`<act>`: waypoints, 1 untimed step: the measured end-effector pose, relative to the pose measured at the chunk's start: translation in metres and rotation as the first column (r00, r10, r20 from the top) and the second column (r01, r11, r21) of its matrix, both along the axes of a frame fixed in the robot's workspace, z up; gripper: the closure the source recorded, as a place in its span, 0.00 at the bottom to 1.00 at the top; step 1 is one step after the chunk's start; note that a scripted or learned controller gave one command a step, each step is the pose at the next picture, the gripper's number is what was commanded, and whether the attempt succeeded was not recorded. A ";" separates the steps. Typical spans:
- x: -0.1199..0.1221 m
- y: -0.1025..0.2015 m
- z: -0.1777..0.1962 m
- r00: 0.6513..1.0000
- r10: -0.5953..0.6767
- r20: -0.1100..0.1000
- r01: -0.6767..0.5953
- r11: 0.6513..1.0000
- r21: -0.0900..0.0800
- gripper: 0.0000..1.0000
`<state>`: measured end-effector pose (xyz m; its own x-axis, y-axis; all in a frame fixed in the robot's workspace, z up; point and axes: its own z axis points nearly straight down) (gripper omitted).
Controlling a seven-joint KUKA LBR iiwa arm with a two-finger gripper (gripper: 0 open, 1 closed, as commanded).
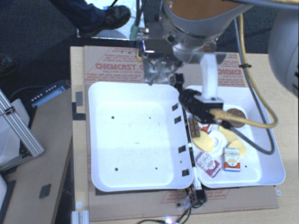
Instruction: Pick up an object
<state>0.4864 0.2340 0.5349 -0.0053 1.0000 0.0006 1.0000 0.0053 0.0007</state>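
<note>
1. Several small items sit in right bin (272,169): red-white packet (208,164), orange box (232,158), yellow disc (205,143), brown disc (236,116).
2. Gripper (158,73) hangs over left bin (131,139) far rim, well apart from them; open or closed, cannot tell.
3. Brown board (100,55) underneath reads "CHEMCAST" in red.

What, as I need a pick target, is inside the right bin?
A red patterned packet, an orange carton, yellow pieces and a brown disc; the arm covers its far part.

I read red "CHEMCAST" on the brown board (114,66), just left of the gripper (158,77). Small packet (232,159) print illegible.
</note>
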 end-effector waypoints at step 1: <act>0.000 0.000 0.000 1.000 0.000 0.000 0.000 1.000 0.000 1.00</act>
